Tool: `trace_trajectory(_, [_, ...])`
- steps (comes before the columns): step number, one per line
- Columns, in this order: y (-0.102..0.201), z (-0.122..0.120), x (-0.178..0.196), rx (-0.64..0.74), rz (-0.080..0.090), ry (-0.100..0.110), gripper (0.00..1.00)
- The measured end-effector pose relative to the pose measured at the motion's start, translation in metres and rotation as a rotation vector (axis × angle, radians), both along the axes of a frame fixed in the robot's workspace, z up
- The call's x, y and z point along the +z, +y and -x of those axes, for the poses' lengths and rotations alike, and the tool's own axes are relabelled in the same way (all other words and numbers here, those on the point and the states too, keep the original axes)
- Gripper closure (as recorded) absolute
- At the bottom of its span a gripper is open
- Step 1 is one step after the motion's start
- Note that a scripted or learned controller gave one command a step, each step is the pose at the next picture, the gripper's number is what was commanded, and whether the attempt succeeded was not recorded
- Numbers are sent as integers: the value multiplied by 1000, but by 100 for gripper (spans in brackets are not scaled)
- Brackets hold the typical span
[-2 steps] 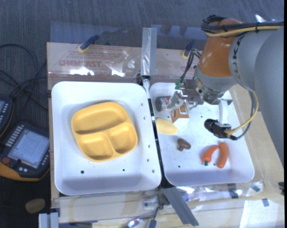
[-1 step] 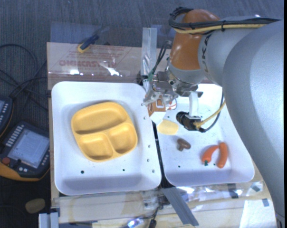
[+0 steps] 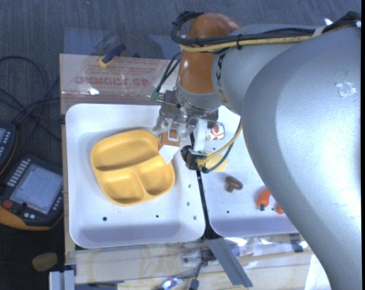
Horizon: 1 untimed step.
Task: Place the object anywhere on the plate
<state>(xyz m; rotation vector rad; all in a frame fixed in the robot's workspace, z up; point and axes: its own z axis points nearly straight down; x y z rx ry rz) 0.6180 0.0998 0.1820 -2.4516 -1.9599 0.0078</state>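
The pincer (image 3: 170, 139) hangs over the right rim of the yellow divided plate (image 3: 132, 167) in the left bin (image 3: 80, 222). A small orange-brown object (image 3: 168, 138) sits between its fingers, just above the plate's edge. In the right bin (image 3: 231, 225) lie a brown piece (image 3: 232, 184) and an orange carrot-like toy (image 3: 263, 199).

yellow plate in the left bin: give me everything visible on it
The yellow plate is a rounded, glossy tray that looks like plastic, moulded into three compartments: one long section at the back and two smaller ones in front. It lies flat, slightly askew, on the floor of the left bin. The claw hangs over its right edge. Its compartments look bare.
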Motion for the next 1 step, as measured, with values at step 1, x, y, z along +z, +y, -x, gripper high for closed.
trace_trajectory(1, [0,0,0,0,0,-1,0])
